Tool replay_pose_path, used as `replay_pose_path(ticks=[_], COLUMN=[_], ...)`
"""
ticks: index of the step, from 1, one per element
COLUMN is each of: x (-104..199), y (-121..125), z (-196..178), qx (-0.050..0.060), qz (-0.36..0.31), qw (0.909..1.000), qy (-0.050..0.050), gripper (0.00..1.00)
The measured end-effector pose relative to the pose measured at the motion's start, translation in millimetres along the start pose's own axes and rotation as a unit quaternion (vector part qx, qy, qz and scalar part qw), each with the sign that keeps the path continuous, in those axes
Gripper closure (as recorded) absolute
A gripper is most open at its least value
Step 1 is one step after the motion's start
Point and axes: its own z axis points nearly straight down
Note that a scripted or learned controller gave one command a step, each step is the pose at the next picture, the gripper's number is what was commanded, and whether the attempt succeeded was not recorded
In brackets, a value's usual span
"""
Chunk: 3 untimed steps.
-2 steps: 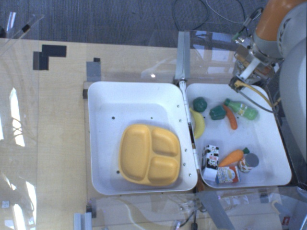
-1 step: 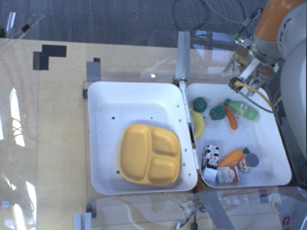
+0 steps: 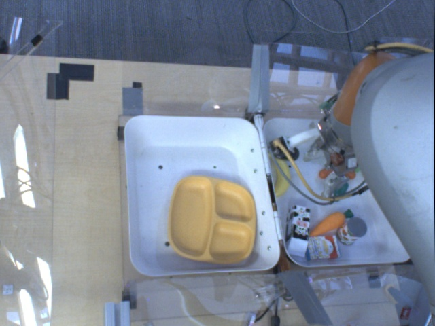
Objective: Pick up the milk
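The milk (image 3: pixel 299 222), a small carton with black and white cow patches, stands near the front left corner of the right bin (image 3: pixel 387 246). My gripper (image 3: pixel 332 156) hangs low over the back half of that bin, behind the milk and a little to its right, apart from it. The big grey arm (image 3: pixel 397 141) with its orange band (image 3: pixel 357 80) covers the bin's right side. A yellow cable (image 3: pixel 302 182) loops from the wrist down towards the milk.
An orange carrot (image 3: pixel 327 223) lies just right of the milk, with a small can (image 3: pixel 351 231) beyond it and a red and white packet (image 3: pixel 321 248) in front. The left bin (image 3: pixel 146 182) holds a yellow divided tray (image 3: pixel 212 219).
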Motion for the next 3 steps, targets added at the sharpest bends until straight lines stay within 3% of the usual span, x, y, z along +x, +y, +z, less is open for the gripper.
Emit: replay_pose_path(ticks=[1, 2, 3], x=[-42.1, -93.8, 6.8], y=[-71.2, -137.1, -176.9], z=[-74.6, -103.8, -73.2], qx=[0.001, 0.001, 0.000], qz=[-0.001, 0.018, -0.097], qw=[1.0000, 0.9998, 0.9953], qy=[0.001, 0.001, 0.000], gripper=[0.00, 0.00, 0.00])
